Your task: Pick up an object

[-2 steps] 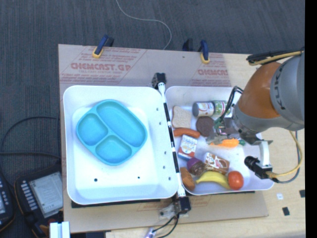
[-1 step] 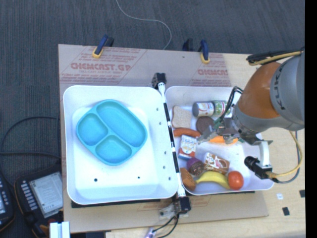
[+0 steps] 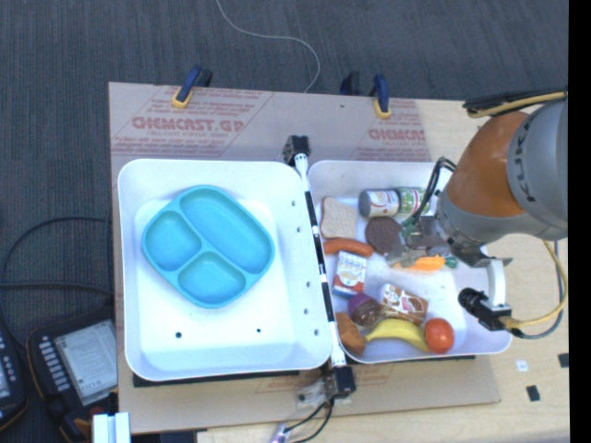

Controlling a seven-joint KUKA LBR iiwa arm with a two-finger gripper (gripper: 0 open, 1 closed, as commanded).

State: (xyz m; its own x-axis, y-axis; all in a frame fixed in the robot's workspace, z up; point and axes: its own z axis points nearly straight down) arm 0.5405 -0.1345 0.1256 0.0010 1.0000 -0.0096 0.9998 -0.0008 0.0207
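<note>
In right bin (image 3: 480, 340), gripper (image 3: 417, 240) low beside carrot (image 3: 425, 265)

blue plate (image 3: 208, 245) – white bins (image 3: 148, 340) – yellow banana (image 3: 395, 331), red tomato (image 3: 440, 336).

The can (image 3: 390, 201) lies just behind the pincer (image 3: 413, 240); the banana (image 3: 399, 331) and tomato (image 3: 440, 336) lie before it; the tray (image 3: 208, 245) sits far left.

A blue divided plate (image 3: 208, 245) lies in the left bin (image 3: 138, 340).
</note>
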